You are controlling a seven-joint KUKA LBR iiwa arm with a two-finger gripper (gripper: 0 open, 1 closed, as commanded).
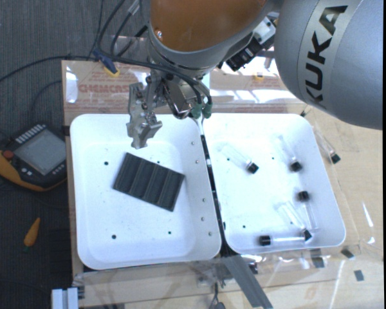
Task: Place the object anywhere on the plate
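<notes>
A dark grey ribbed rectangular plate [148, 182] lies tilted in the middle of the left bin [93, 237]. My gripper [142, 136] hangs over the back of the left bin, just behind the plate's far left corner and a little above it. I see nothing in it. Several clear vials with black caps lie in the right bin [270, 192]: one near its back left [242, 159], one at the back right [289, 154], and one along the front wall [284, 238].
The arm's orange band and grey body fill the top of the view above both bins. A handheld pendant [32, 156] and an orange tool [31, 232] lie on the floor left of the bench. Cables run behind the left bin.
</notes>
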